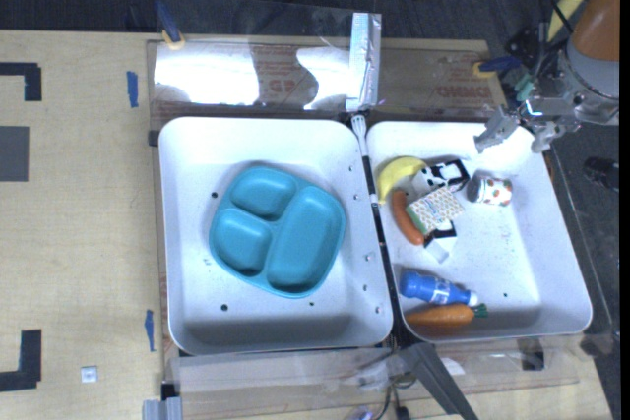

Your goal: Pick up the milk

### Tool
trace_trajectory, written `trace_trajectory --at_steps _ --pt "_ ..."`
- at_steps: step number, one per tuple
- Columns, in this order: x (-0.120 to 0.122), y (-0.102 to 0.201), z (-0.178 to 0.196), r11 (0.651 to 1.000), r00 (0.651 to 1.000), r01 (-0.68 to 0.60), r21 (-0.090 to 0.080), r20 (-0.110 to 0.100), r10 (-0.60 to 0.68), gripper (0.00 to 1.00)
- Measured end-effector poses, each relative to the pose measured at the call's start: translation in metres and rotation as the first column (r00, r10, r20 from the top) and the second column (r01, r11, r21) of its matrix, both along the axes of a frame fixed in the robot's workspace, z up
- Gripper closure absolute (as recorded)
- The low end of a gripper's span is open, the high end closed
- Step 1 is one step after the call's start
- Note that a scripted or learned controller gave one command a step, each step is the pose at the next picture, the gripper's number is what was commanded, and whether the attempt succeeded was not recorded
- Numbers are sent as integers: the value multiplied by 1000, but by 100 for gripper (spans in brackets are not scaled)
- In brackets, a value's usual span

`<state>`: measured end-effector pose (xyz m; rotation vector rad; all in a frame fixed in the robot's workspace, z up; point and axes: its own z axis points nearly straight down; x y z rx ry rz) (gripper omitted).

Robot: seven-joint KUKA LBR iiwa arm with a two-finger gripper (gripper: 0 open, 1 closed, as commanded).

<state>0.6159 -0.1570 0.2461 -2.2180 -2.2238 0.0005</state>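
Two shallow white bins sit side by side on a wooden bench, seen from above at a slant. The left bin (187,211) holds a teal divided plate (278,228). The right bin (561,280) holds a cluster of toy food: a yellow banana (396,174) at the top, and just beside it the milk (440,176), a small black-and-white cow-patterned carton, near the bin's upper middle. Below these lie a hot dog (407,218), a blue bottle (436,289) and a carrot (445,315). The gripper (514,128) hovers over the bin's upper right corner, apart from the milk, fingers spread and holding nothing.
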Motion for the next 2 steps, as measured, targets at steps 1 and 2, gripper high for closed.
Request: trace_trajectory --at_steps 1,2 --pt "52 67 -134 992 992 -124 -1 6 124 0" --pt "52 87 -4 980 980 -200 -1 4 200 0"
